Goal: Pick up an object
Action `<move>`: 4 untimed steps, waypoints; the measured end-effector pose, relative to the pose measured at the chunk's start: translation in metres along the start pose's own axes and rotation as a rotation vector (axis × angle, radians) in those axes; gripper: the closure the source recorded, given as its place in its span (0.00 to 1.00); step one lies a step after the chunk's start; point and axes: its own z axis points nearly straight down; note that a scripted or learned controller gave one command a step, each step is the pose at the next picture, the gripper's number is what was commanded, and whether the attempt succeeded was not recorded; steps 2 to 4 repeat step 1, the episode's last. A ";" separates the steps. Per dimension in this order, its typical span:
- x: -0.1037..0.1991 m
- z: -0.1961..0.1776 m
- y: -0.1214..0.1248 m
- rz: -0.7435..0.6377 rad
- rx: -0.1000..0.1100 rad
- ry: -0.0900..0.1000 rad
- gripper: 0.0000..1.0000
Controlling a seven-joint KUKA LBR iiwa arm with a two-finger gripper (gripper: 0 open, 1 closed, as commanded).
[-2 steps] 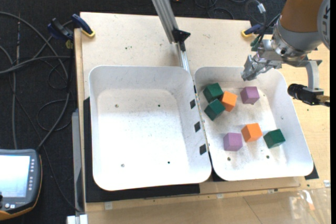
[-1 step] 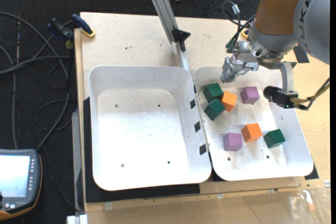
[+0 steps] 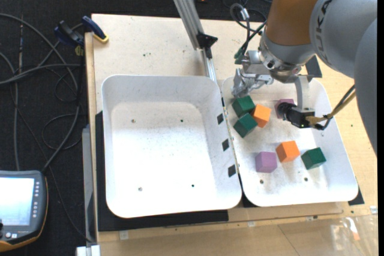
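Camera view showed the grey arm bent down over the right bin (image 3: 336, 189), its hand (image 3: 243, 88) just above a green cube (image 3: 243, 105); its grip could not be told. Nearby lay matte orange, purple and green cubes.

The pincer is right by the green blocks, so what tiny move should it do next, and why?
Probably a short drop straight down. The pincer hangs just above the upper green block in the right bin, and nothing shows between its fingers. That block touches a second green block and an orange block, so a straight descent should disturb them least.
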 end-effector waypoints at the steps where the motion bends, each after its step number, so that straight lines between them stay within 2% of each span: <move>1: 0.049 0.011 -0.006 0.000 0.000 0.000 1.00; 4: 0.049 0.011 -0.006 0.000 0.000 0.000 1.00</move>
